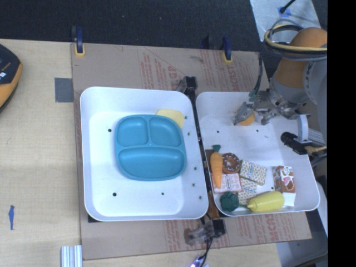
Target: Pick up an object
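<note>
Two white bins: the left bin (pixel 94 149) holds one blue plate (pixel 150 147). The pincer (pixel 251 115), in the right bin (pixel 222 107), grasps one small orange piece (pixel 246 119); one carrot (pixel 216 170) lies below-left.

Bright even overhead light, glare on white bins (pixel 92 149), soft shadows, slightly soft focus (perhaps low resolution)

We look down from one fixed camera above the bench (pixel 39 149), tilted so the far edge sits at the top of the frame. We stand far enough back to take in both white bins whole: the right bin (pixel 311 199) lies under and just in front of the gripper (pixel 255 114), and the left bin (pixel 94 149) lies well off to its side, across the frame. The arm (pixel 297 65) enters from our right, close to that edge, beyond the gripper.
</note>
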You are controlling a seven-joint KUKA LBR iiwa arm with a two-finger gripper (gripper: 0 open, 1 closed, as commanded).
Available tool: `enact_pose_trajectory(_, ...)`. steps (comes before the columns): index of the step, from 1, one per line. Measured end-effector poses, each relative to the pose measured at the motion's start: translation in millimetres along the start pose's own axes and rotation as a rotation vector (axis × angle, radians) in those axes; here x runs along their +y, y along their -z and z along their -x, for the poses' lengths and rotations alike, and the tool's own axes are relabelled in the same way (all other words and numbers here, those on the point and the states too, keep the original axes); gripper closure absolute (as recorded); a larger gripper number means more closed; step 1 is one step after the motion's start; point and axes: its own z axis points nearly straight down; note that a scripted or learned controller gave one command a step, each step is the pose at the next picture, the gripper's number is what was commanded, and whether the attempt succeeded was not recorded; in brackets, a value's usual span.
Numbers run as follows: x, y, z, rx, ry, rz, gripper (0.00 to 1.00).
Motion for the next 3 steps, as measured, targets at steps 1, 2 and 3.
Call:
enact_pose_trajectory(1, 1.6, 2.8, 1.5, 0.0, 0.001, 0.006, 0.0)
enact_pose_trajectory(2, 1.7, 21.3, -22.0, 0.001, 0.003, 0.006, 0.0)
enact_pose_trajectory(3, 0.9, 1.8, -13.9, 0.001, 0.001, 0.002, 0.0)
